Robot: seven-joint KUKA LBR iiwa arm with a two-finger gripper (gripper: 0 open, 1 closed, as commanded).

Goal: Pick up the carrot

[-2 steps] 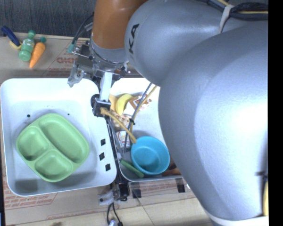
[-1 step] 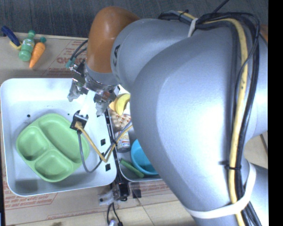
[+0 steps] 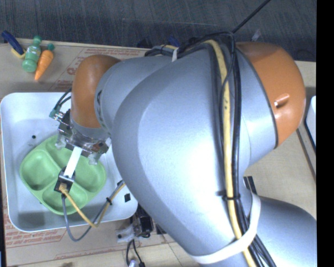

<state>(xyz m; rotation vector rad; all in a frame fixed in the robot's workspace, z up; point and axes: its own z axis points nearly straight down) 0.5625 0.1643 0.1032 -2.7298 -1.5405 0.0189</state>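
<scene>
Small orange plastic carrot point(image 3: 43, 64) is lying on bench beyond the white bin point(image 3: 11, 110), at eleven o'clock, tip pointing seven o'clock; whether the gripper point(image 3: 80, 145) is clenching, I cannot tell.

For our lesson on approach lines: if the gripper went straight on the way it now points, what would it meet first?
Most likely the green divided plate in the white bin: the gripper points down over it, though height is unclear. The carrot lies outside the bin, off that line.

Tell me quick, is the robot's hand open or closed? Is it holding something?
Gripper: cannot be told from this view. It hangs over the green divided plate, and the carrot lies on the bench outside the bin.
</scene>
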